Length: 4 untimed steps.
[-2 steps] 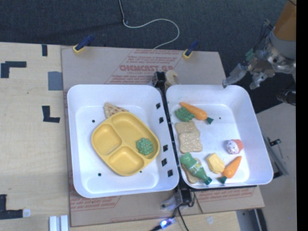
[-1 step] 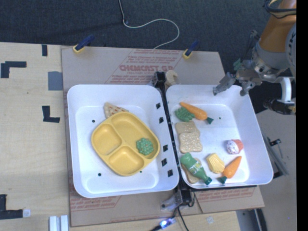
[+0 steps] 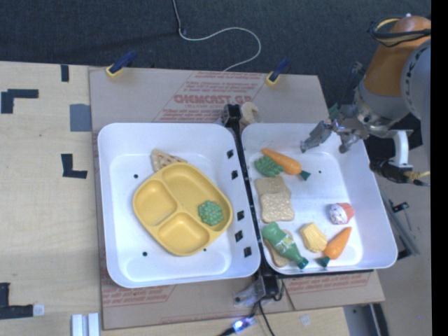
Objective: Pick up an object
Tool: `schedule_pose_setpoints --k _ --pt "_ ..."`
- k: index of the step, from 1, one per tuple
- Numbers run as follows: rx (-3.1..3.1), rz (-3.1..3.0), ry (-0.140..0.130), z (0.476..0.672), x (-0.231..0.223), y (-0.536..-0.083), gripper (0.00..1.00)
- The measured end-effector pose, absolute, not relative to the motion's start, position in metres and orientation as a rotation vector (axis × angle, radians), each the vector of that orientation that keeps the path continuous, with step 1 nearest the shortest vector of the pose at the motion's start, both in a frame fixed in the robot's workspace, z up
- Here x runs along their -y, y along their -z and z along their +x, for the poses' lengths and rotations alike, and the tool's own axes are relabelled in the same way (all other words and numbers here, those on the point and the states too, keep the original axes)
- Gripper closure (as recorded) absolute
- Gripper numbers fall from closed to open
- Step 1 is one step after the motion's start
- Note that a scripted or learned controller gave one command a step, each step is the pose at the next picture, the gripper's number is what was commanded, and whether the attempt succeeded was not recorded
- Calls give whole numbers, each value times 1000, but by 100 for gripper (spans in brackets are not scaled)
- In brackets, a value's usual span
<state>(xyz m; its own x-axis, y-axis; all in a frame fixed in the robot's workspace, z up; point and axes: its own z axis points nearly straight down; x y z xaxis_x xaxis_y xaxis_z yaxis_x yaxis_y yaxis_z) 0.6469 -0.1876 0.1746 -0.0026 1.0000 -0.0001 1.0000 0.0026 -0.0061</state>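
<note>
Glossy white plastic bin (image 3: 364, 187) w/ tool (image 3: 329, 140) spread above.

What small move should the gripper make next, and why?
Probably move lower and toward the carrot in the right bin. The gripper hangs open above the bin's far edge with nothing between its fingers, and that carrot is the nearest toy.
</note>
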Motion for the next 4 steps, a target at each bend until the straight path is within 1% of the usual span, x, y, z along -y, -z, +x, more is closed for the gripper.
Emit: schedule_pose_setpoints --k 1,2,3,4 --pt "2221 -2216 -7 640 185 -112 0" --pt "2225 -2217 -4 640 184 -83 0" --pt "2228 -2217 -2 641 183 -95 100" --pt "2225 -2222 4 642 179 -158 100"
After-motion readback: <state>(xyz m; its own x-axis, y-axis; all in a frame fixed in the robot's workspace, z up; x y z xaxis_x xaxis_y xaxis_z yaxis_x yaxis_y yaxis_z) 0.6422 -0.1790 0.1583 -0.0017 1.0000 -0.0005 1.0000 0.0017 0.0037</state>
